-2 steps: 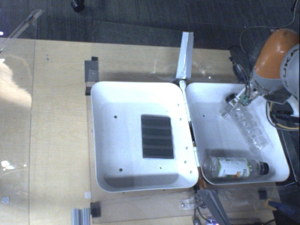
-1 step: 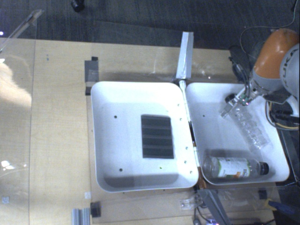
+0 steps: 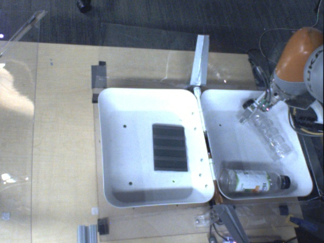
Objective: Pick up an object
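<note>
My gripper (image 3: 251, 109) hangs low over the upper part of the right bin (image 3: 223, 135), at the upper-left end of a clear plastic bottle (image 3: 272, 133) that lies slanting toward the bin's right wall. Whether it touches the bottle is unclear. A second bottle (image 3: 255, 181) with a pale label and a dark cap lies on its side along the front wall of the same bin. In the left bin (image 3: 116, 135), a dark ribbed rectangular block (image 3: 169, 147) lies flat near the middle.
The arm's orange band (image 3: 298, 54) and grey wrist stand above the right bin's far right corner, with cables (image 3: 306, 123) beside it. A metal divider bar (image 3: 200, 65) runs back from between the bins. A clear panel (image 3: 20, 110) covers the bench's left side.
</note>
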Robot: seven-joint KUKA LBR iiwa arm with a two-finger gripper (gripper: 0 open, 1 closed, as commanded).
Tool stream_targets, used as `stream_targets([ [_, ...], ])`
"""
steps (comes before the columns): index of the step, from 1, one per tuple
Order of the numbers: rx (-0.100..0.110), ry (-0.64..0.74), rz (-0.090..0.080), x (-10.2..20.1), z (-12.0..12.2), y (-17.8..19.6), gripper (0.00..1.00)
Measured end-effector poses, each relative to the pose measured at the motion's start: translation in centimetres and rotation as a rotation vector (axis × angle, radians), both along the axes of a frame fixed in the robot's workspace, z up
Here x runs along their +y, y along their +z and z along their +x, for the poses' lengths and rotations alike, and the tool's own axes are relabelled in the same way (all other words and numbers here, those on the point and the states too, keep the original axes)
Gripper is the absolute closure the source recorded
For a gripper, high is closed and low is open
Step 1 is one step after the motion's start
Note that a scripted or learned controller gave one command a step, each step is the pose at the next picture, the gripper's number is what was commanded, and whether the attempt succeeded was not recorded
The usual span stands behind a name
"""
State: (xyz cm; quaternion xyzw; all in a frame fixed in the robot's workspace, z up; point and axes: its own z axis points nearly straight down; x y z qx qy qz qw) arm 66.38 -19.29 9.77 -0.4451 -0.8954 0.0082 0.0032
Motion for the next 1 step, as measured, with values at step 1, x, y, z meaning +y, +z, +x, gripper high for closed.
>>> stream_targets([
  [1,-0.023,0.007,0.011,4.96,-0.22,8.05,1.0],
])
